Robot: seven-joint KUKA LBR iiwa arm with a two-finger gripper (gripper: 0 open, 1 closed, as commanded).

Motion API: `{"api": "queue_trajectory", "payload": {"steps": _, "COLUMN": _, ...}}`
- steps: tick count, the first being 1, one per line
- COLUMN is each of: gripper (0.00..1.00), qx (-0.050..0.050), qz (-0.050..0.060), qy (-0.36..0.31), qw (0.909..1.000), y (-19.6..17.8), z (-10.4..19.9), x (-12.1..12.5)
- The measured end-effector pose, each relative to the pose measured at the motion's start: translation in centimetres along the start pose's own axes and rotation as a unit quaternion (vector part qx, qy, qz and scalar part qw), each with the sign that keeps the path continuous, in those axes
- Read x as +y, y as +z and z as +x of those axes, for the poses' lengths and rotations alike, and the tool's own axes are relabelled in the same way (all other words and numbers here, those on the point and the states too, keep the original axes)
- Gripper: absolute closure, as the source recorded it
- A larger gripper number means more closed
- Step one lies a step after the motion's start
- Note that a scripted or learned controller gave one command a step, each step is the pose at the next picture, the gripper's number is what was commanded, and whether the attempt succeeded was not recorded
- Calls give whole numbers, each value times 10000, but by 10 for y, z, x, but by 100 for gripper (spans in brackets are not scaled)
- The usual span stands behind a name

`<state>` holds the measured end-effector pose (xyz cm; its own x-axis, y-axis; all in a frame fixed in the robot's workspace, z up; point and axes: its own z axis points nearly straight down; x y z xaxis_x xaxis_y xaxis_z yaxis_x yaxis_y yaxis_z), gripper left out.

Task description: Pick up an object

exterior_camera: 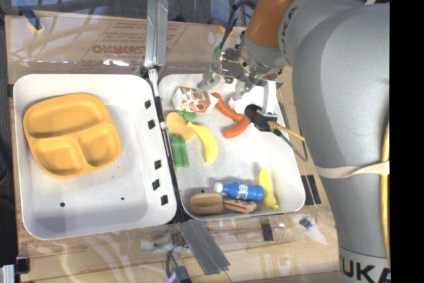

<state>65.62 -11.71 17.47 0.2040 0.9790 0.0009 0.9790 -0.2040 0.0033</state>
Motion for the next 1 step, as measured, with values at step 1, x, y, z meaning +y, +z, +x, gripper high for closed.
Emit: {"api": "queue_trajectory", "payload": {"steps": 1, "gripper": 0, "qx": -7, "qz": 73, "qy": -56, "qw": 10000, "y": 80, "z": -11, "x": -84}}
